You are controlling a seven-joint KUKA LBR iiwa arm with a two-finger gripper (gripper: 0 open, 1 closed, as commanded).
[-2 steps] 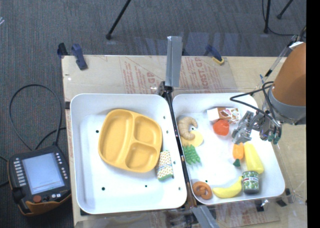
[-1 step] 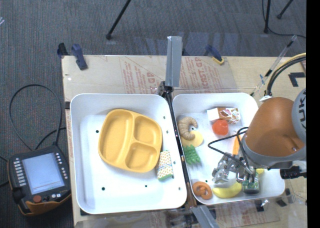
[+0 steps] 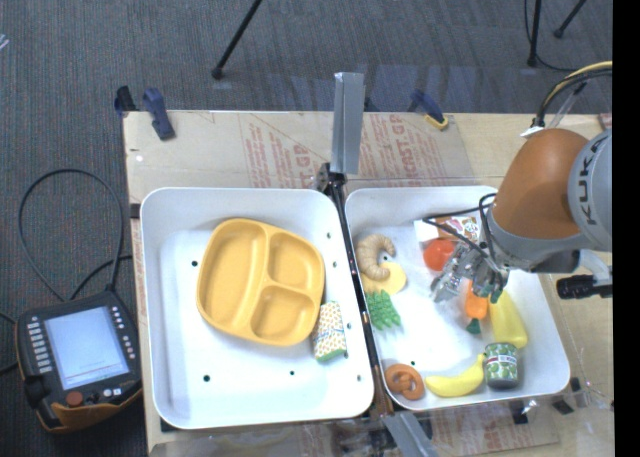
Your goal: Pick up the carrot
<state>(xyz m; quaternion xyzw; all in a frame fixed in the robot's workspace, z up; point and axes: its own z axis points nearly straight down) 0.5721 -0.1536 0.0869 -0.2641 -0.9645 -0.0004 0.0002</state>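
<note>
The carrot [image 3: 477, 305], orange with a small green top, lies in the right bin [image 3: 400, 207] toward its right side. My gripper [image 3: 458, 281] hangs at the end of the grey and orange arm, just above and to the left of the carrot, and its metal end overlaps the carrot's upper end. Whether it touches the carrot is not clear from this angle. The arm's orange wrist hides part of the bin's far right corner.
Around the carrot lie a red tomato [image 3: 436, 253], a yellow fruit [image 3: 509, 321], a green-lidded jar [image 3: 502, 366], a banana [image 3: 455, 383], a ring-shaped pastry [image 3: 405, 378], a green leafy toy [image 3: 384, 310] and a croissant [image 3: 376, 255]. The left bin holds a yellow divided plate [image 3: 262, 280] and a patterned packet [image 3: 329, 330].
</note>
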